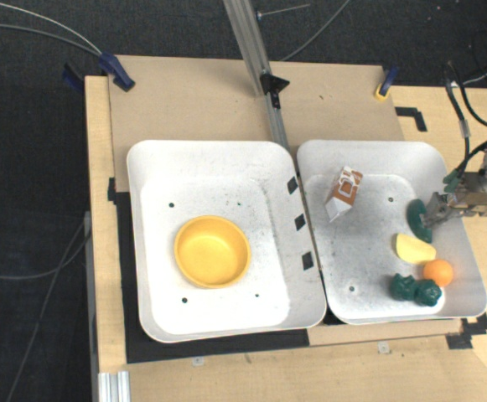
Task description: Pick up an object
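In the right white bin (369,162), nearest the camera, sit a dark green lumpy toy (415,290) and a small orange ball (437,271), touching. Beyond them lie a pale yellow banana-shaped piece (413,248), then a dark green curved object (417,218) at the gripper (432,213); whether its jaws grip anything I cannot tell. Farther back stands a small brown-and-white carton (344,193). A yellow round plastic bowl (212,251) sits in the left white bin (201,162).

Two white bins side by side on wooden bench (201,82). Left bin (155,300): one yellow bowl (212,250), upright, left of centre. Right bin (369,162): small brown-and-white carton (344,193) lying tilted near upper middle; yellow banana-shaped piece (413,248) toward right side; orange ball (437,272) just below-right of it, touching or nearly so; dark green lumpy object (415,290) at lower right, beside ball. Gripper (434,214) enters from right, low over right bin's right wall, tip at a dark green curved object (415,217) just above yellow piece. Contact unclear. Metal pole (247,36) runs up from between the bins
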`<state>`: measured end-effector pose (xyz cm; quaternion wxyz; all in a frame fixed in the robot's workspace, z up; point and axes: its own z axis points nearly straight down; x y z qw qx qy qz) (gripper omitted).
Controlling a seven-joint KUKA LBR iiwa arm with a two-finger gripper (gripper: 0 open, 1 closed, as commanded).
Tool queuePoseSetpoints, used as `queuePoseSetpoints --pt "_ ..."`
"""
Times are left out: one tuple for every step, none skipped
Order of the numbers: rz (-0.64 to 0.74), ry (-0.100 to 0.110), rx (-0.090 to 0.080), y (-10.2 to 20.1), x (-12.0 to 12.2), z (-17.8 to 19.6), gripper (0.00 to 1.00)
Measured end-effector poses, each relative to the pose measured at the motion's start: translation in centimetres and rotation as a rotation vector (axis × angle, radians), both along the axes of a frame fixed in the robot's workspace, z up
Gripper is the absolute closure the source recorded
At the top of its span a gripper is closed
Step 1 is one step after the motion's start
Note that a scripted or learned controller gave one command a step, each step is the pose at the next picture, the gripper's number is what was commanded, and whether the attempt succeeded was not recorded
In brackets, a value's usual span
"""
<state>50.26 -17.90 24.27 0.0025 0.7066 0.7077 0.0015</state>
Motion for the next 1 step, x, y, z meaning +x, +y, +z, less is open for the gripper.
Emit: queuePoseSetpoints --pt "0.005 0.014 0.010 5.96 0.06 -0.93 1.00"
